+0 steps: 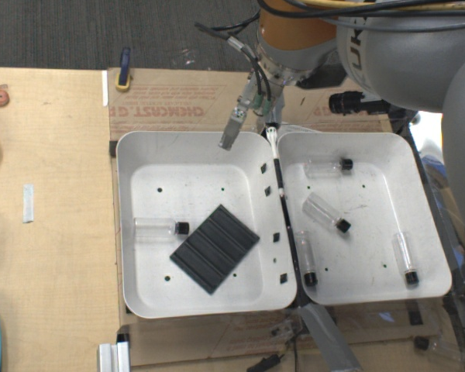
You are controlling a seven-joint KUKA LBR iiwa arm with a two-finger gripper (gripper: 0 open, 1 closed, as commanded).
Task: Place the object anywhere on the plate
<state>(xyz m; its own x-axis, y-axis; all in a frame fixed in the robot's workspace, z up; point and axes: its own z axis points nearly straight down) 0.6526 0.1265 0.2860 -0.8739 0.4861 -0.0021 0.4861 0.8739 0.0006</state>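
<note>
Pincer [252, 122] above the left bin's [132, 208] far rim, near the divide between the bins, nothing between its fingers; whether wide or narrow, impossible to tell. Below in that bin: black ribbed plate [215, 248] lying flat, clear black-capped vial [160, 226] just left of it. Right bin [430, 208]: four similar vials [326, 212], scattered. Grey arm [403, 29] reaching in from upper right, orange band [294, 14] above the wrist.

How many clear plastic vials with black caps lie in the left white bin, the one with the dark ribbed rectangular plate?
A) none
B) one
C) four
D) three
B: one clear plastic vial with a black cap lies in the left white bin, just left of the dark ribbed rectangular plate.
</note>
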